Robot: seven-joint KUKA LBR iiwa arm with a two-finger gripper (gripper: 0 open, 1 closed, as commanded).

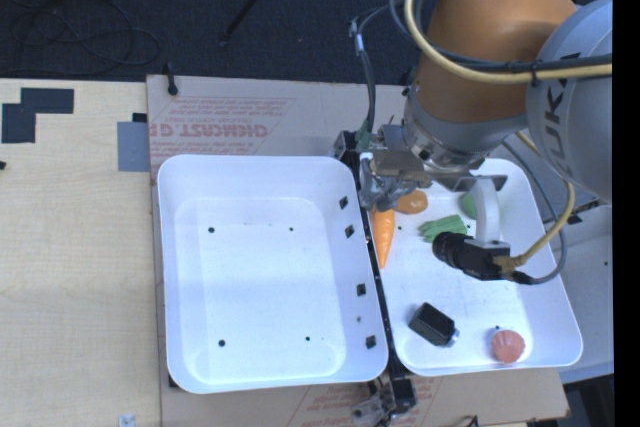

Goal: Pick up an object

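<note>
light: bright and even from above | shine: the two white bins [260, 177] look very white, with a soft glow on the orange band [490, 10] | shadows: soft and small, dark under the arm [590, 95] | top: dark floor, hard to see | sharpness: a bit grainy, small things look fuzzy
</note>
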